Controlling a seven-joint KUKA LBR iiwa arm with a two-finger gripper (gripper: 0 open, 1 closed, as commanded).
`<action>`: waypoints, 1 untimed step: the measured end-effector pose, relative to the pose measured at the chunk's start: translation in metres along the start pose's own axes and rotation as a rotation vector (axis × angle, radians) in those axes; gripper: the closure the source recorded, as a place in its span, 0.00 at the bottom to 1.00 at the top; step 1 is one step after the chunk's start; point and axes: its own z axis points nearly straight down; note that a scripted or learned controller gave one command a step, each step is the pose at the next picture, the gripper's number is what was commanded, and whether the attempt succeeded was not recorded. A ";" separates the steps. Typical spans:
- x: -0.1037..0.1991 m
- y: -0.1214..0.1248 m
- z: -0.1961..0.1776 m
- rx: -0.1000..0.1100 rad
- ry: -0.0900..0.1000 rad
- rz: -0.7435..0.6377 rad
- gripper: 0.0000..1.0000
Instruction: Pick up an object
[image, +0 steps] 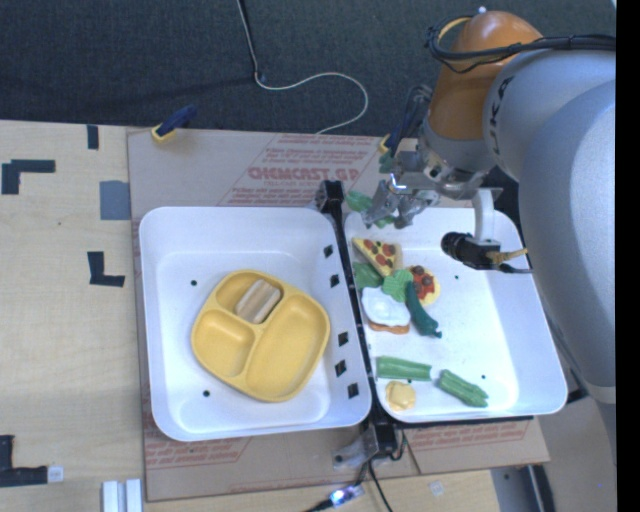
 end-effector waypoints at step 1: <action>0.002 -0.003 -0.015 0.001 0.001 0.002 1.00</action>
